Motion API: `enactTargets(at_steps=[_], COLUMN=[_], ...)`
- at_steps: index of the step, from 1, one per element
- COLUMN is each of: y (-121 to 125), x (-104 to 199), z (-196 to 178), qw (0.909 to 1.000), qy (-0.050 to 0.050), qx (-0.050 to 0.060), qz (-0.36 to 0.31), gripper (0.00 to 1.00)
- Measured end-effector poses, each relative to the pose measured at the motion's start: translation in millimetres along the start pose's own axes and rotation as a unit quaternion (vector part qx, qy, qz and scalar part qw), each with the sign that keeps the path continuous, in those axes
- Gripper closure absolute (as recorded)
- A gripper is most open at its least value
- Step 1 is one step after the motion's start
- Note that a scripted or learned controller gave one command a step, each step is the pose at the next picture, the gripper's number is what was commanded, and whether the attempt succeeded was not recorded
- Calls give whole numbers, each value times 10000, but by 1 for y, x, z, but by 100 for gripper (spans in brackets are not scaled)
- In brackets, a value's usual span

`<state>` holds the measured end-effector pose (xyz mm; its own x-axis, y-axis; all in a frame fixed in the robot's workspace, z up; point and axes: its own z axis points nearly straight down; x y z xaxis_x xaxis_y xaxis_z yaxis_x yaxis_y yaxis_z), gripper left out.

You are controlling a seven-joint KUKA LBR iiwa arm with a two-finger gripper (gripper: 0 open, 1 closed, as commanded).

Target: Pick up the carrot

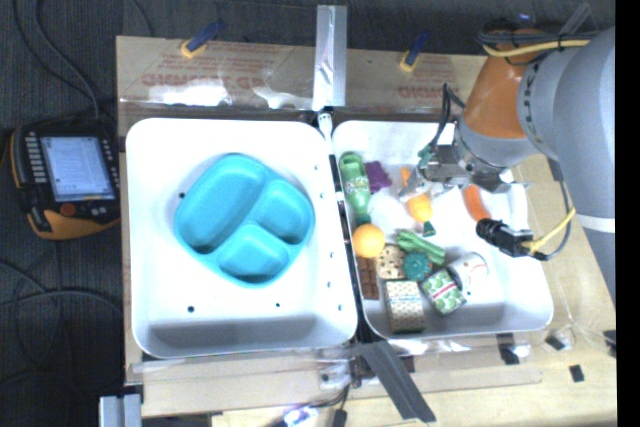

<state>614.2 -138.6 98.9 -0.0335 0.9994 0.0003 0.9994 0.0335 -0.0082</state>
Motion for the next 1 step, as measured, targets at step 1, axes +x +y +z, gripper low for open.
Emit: enactTargets(at_steps=[1], y=[-21], x=[65], z=[-114], qw=[9998], qy=[-5], qx=[-8], qz=[210], gripper=[100])
